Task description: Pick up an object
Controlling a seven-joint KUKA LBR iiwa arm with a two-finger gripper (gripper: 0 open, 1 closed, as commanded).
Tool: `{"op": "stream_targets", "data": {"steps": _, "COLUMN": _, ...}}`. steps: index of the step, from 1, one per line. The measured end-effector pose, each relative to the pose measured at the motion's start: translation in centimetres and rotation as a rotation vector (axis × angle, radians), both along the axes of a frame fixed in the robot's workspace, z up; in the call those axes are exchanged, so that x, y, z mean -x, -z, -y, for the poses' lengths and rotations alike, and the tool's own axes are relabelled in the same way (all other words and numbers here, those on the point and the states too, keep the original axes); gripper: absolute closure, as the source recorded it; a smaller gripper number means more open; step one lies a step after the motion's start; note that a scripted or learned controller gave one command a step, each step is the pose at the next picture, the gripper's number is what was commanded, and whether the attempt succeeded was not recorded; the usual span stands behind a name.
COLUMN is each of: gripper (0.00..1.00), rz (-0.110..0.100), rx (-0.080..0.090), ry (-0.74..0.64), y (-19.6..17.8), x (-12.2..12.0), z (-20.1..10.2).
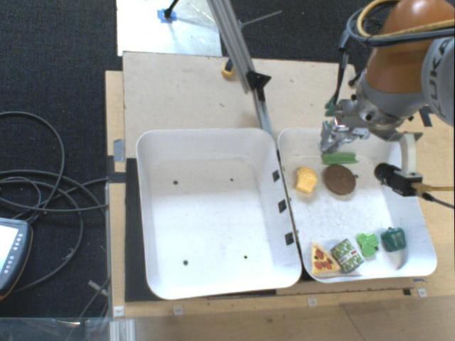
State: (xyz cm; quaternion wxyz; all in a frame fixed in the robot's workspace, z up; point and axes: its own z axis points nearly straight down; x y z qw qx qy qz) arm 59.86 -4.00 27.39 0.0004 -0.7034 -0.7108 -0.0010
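Note:
My gripper [332,145] hangs over the back of the right bin [419,240], its tips just above a flat green piece [338,158] lying there. Right in front of that piece sits a round brown disc [340,180]. A yellow chunk [306,180] lies to the left of the disc near the bin's left wall. Along the front of the bin rest a pizza-slice toy [323,260], a green patterned block [347,255], a bright green toy [367,244] and a dark green pepper [393,239].
The left bin [149,190] stands beside the right one, sharing a raised divider [282,204]. A slanted metal pole [238,41] crosses the back of the bench. Cables and a pendant [11,251] lie on the floor at the left.

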Motion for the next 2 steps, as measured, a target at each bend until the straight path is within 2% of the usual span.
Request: {"op": "stream_targets", "data": {"steps": 2, "gripper": 1.00, "rz": -0.001, "rx": 0.000, "ry": 0.000, "y": 0.7, "x": 2.6, "z": -10.3}}
